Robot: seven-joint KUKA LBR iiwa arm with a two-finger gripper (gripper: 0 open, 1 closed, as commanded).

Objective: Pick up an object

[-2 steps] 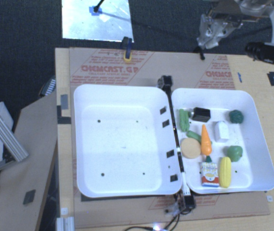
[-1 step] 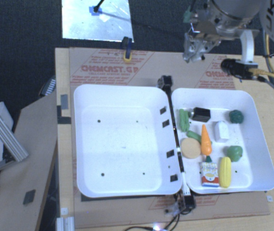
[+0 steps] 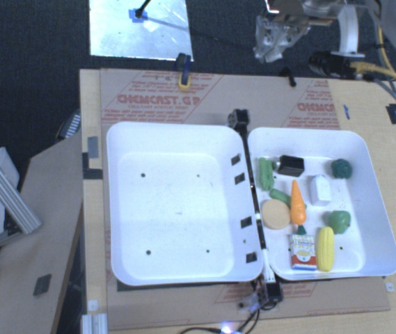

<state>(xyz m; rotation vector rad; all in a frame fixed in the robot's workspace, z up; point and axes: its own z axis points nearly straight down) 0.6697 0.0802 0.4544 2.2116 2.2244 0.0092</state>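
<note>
Near edge of the surface: a strip of brown board runs in front of both bins, far on the camera side of the jaws.
Left bin: it lies on the camera side of the jaws and to their left in the view; its white floor is wide and flat, with rounded walls.
Middle edge: the two bins touch along a dark seam with small black clips, almost straight toward the camera from the jaws.
Right bin: it holds all the things to pick; a band of white floor runs between them and its right wall.
Nearest things: a small carton and a yellow piece lie side by side, touching, close to the near wall and farthest from the jaws.
Middle things: a green lump, a beige disc, an orange carrot touching the disc, and a white block just beside the carrot.
Far things: a long green piece by the seam, a black box and a dark green ball, well apart from each other and closest to the jaws.
Far strip: printed board lies between the far rim of the right bin and the jaws.
Jaws: they hang beyond the far edge of the surface, over dark floor, with nothing seen in them; I cannot tell if they are apart or together.
</note>
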